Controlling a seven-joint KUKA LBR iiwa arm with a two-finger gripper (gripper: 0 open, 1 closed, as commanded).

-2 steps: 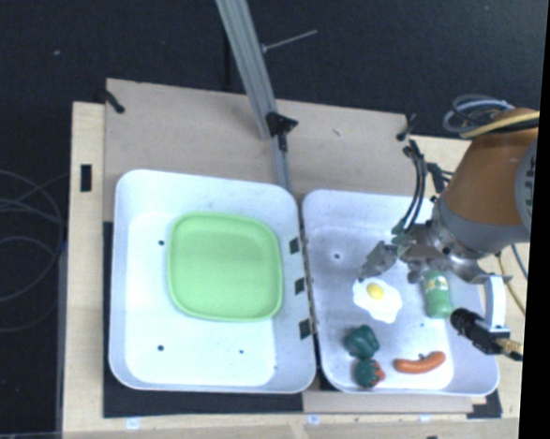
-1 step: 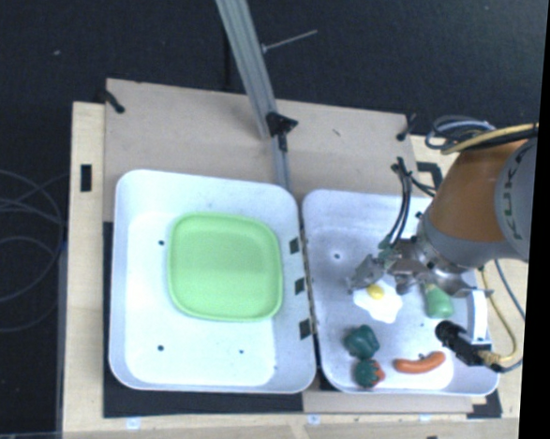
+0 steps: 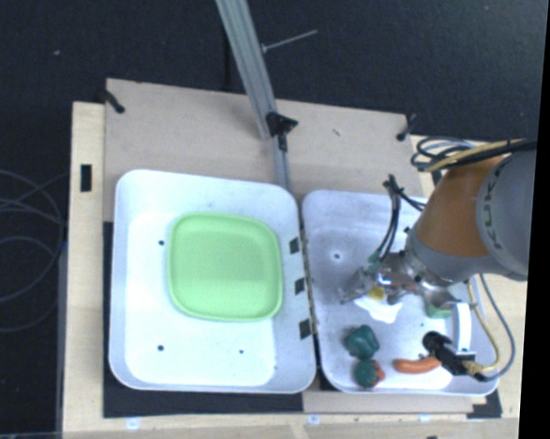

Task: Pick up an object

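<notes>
So left to right: the left bin (image 3: 135, 345) has a light green plate (image 3: 225, 267) sitting flat in the middle, nothing else in it. The right bin (image 3: 335, 227) has the pickable stuff down at its near end: a dark green pepper-looking thing (image 3: 361, 339), a smaller green and red piece (image 3: 368, 372) just beside it, and an orange-red carrot-ish piece (image 3: 417, 366) to the right. The arm hangs over that bin, and the tool (image 3: 381, 292) sits low above a white patch, near the green thing but apart from it.

Can't tell whether the tool is open or closed; nothing visibly held.

To do this well, it probably should centre over one item and stay off the bin wall.

No readable writing or labels anywhere.
</notes>
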